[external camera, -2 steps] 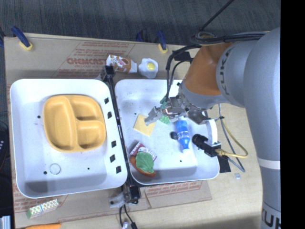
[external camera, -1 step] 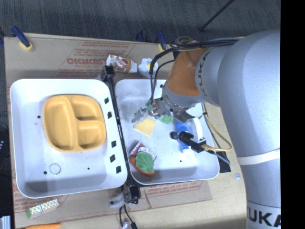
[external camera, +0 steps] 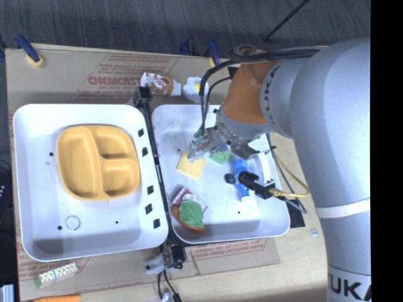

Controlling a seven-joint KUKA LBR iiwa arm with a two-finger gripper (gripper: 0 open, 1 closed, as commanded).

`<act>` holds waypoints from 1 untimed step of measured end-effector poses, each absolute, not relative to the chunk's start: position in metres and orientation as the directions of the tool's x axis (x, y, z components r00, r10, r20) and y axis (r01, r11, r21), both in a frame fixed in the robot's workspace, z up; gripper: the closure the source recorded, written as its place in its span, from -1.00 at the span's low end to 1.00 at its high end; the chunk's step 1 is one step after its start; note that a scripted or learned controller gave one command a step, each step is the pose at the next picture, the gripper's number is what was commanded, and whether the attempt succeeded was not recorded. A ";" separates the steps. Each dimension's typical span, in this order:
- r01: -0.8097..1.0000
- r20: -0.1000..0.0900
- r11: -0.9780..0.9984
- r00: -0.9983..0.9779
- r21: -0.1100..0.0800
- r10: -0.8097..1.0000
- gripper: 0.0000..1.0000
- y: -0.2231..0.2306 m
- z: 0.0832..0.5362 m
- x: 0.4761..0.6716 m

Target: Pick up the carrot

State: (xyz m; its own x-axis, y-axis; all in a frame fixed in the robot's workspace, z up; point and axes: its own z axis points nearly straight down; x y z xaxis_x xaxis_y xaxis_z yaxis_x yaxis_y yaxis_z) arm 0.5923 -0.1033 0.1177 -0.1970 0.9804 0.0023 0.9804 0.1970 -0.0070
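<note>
Pincer (external camera: 203,145) fingers blurred, state unclear, arm (external camera: 327,137) cut off at right edge, carrot (external camera: 58,298) cropped at bottom

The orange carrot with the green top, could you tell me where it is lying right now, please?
The orange carrot with the green top lies in the right white bin, at its near-left corner, just below the pale yellow wedge and well short of the gripper.

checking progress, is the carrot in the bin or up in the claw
In the bin: the carrot lies on the right bin floor's near-left corner, away from the claw.
</note>
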 end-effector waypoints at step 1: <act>0.923 0.001 0.384 -0.384 -0.002 0.923 1.00 0.015 0.192 0.563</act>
